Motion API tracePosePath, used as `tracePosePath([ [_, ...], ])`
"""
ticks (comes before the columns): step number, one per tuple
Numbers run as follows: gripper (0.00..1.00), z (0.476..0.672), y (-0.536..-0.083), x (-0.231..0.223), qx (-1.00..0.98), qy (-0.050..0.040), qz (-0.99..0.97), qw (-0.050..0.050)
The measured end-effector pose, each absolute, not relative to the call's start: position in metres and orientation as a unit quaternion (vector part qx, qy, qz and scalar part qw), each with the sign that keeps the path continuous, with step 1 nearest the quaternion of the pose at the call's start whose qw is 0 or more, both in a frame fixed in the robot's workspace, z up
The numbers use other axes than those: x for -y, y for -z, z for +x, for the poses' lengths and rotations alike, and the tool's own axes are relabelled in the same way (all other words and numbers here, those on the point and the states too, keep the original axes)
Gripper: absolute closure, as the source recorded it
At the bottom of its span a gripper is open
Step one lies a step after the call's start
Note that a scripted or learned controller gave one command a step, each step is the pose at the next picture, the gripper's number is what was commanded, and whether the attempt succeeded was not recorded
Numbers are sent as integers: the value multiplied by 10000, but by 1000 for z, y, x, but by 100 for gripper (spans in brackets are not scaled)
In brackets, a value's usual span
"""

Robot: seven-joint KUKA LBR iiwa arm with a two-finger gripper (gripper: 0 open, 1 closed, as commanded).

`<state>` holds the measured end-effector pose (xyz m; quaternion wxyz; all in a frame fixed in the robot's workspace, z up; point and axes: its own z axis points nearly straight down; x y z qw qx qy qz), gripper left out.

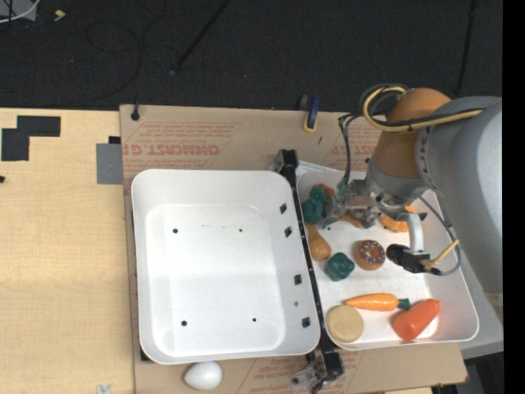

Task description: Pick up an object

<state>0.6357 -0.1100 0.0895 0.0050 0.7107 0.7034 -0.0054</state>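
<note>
My gripper [346, 209] is low in the right bin [459, 335], at its far end, just right of a dark green toy [314, 207]. An orange piece [397, 222] shows partly behind the wrist. In front of the gripper lie a brown oblong toy [318, 241], a small green lump [340, 265] and a chocolate donut [370, 254]. Nearer the front edge are a carrot [376, 302], a red pepper [416, 318] and a tan round disc [345, 324]. The arm hides part of the bin's far right corner.
The left bin [148, 220] sits beside the right one, with a black divider [299, 245] between them. A white egg [203, 376] lies on the cardboard in front of the left bin. A blue and yellow clamp [311, 113] stands at the far edge of the board.
</note>
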Motion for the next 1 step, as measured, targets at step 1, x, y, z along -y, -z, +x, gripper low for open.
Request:
tracePosePath([
  [1, 0, 637, -90, 109, -7039, 50, 7103, 63],
])
